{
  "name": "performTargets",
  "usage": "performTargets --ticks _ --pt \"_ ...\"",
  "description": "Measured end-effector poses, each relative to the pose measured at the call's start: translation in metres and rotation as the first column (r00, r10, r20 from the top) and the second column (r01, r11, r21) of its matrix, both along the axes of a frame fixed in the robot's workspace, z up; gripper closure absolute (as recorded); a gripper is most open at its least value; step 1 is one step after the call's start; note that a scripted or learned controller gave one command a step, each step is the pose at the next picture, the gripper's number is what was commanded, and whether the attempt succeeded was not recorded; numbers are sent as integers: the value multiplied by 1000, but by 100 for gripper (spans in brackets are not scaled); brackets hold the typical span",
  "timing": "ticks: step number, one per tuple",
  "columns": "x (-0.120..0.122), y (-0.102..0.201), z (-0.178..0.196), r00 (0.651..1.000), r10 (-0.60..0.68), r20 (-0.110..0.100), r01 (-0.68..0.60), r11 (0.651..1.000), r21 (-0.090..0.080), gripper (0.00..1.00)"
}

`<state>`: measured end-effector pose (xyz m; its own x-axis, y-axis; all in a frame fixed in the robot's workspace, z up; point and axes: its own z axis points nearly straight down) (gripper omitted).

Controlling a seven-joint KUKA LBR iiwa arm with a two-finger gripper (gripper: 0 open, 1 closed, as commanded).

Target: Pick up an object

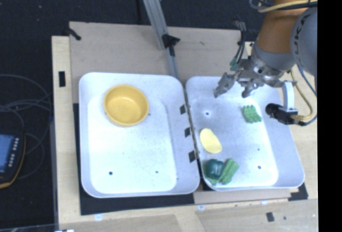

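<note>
**End effector hangs over the right bin, fingers spread, gripping nothing**

End effector [235, 88] up in the upper right of the frame, poised over the top edge of the right bin [267, 172], and you can see both fingers [222, 86] splayed apart with bare white bin floor between them. Nothing pinched there at all. Behind it, the arm [280, 22] comes in from the right, orange band bright above the grey wrist.

Now the candidates for a pick. Just below and to the right of the end effector, near but apart from it, sits a small green ridged piece [251, 114]. Further down, near the bin's left wall, a pale yellow oval object [210, 141] lies flat. Below that, in the lower left corner of the right bin, a dark green round object [214, 168] is touching a lighter green elongated piece [229, 171] that leans at a slant beside it.

Over in the left bin [133, 172], a yellow bowl [126, 105] rests upright in the upper left part, well apart from everything else.

Both bins sit side by side on the bench [117, 46], and a grey metal rail [152, 4] runs down from the top of the frame toward the gap between them.
</note>
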<state>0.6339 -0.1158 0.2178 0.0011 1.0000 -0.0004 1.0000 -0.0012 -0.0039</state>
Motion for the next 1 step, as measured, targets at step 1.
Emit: performTargets --ticks 1 --pt "2 1 -63 1000 0 -1 0 1000 0 0"
